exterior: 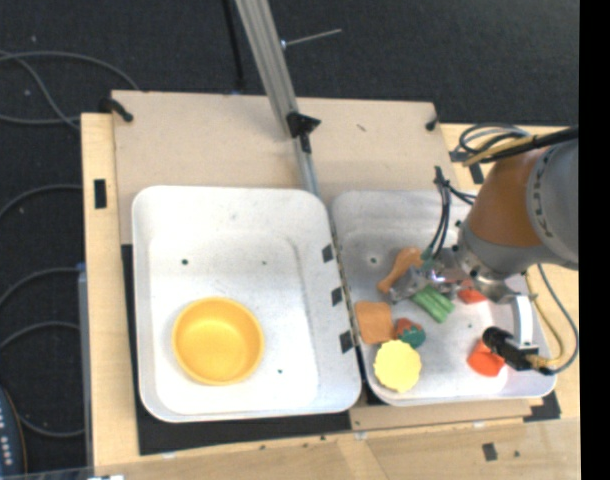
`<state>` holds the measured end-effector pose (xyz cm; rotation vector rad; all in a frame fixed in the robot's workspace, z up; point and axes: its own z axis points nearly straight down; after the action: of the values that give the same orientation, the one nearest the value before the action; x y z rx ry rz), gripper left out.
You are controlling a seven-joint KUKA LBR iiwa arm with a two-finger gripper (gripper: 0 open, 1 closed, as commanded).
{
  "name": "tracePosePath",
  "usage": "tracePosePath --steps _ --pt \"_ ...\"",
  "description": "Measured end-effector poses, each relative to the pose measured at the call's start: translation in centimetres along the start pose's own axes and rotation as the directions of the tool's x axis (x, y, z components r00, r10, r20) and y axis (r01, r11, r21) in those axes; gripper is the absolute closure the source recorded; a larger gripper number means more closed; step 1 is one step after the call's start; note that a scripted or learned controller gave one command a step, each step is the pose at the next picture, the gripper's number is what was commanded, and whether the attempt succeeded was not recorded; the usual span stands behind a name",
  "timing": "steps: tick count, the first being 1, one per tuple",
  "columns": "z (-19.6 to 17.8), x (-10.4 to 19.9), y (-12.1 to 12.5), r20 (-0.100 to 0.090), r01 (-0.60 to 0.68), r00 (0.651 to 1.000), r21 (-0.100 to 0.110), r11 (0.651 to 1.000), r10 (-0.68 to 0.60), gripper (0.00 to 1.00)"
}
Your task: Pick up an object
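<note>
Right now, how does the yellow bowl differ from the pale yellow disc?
The yellow bowl is a deeper orange-yellow; the pale yellow disc is lighter. The bowl is larger and hollow; the disc looks flat. The bowl sits alone in the left bin; the disc lies among other pieces in the right bin. Both are round.

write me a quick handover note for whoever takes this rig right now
Gripper: low in the right bin, over the clutter; grip state not readable.
Right bin things: green piece at the gripper, tan piece, brown block, yellow disc, orange-red item.
Left bin: yellow bowl.
Done: arm reached in. Left: nothing visibly lifted; pick not confirmed.
</note>
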<state>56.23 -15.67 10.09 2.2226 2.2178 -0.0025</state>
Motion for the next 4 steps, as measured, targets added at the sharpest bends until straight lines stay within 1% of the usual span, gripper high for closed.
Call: tracePosePath --steps 1,2,3,4 --pt "-1.1 -0.1 0.1 -0.001 -0.006 1.000 -0.003 1.000 0.006 1.00" --pt "-7.4 -0.2 -0.3 0.000 -0.001 1.000 -0.007 1.000 0.001 1.00" --pt "-13.4 0.1 -0.8 0.000 0.005 1.000 -0.008 1.000 -0.005 1.00" --pt "-18.6 -0.1 -0.7 0.000 0.006 1.000 -0.005 1.000 -0.006 1.00"
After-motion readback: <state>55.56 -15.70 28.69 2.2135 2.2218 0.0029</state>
